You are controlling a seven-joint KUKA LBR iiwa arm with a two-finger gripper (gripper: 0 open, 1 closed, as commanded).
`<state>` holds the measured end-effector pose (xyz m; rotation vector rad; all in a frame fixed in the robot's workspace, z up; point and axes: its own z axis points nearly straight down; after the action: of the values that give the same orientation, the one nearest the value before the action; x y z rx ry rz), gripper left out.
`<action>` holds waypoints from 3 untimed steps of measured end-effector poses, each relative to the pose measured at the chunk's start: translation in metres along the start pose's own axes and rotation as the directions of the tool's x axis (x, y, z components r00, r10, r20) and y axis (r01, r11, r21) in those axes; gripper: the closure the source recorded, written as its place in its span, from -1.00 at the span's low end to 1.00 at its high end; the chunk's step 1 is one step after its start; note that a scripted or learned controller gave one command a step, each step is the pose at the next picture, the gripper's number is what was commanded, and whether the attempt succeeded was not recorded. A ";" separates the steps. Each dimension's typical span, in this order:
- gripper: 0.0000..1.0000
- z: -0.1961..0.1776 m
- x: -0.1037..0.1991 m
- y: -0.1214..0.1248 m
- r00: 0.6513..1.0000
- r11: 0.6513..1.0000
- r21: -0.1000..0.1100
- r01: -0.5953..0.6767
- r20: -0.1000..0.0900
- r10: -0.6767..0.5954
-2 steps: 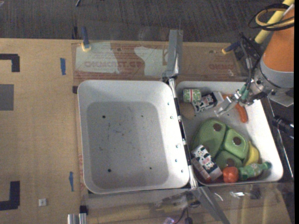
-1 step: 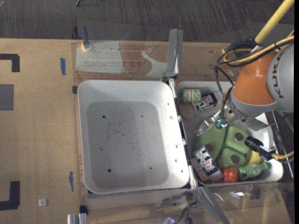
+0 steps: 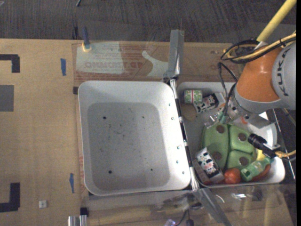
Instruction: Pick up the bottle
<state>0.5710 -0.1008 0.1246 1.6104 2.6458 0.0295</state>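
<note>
The bottle (image 3: pixel 254 169) lay slantwise in the right bin's (image 3: pixel 281 174) near-right corner, cap end far-right. Whether the gripper (image 3: pixel 229 118) was open, I cannot tell.

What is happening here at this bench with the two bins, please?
A grey and orange robot arm reaches from the right over the right bin, which is crowded with items: a large green toy, a green can, a small patterned carton, a red tomato-like piece and a green bottle near the front corner. The bottle lies in the bin, not lifted.

Glossy white plastic bins (image 3: pixel 94 98), wooden bench (image 3: pixel 37 126)
</note>
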 end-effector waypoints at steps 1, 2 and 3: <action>1.00 -0.102 0.059 0.052 0.999 0.999 0.036 0.035 -0.028 -0.034; -1.00 -0.102 0.059 0.052 0.999 0.999 0.036 0.035 -0.028 -0.034; -1.00 -0.056 -0.004 -0.023 0.983 0.983 0.033 0.182 -0.034 -0.181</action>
<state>0.5503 -0.1145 0.1795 1.3815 2.8205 0.0002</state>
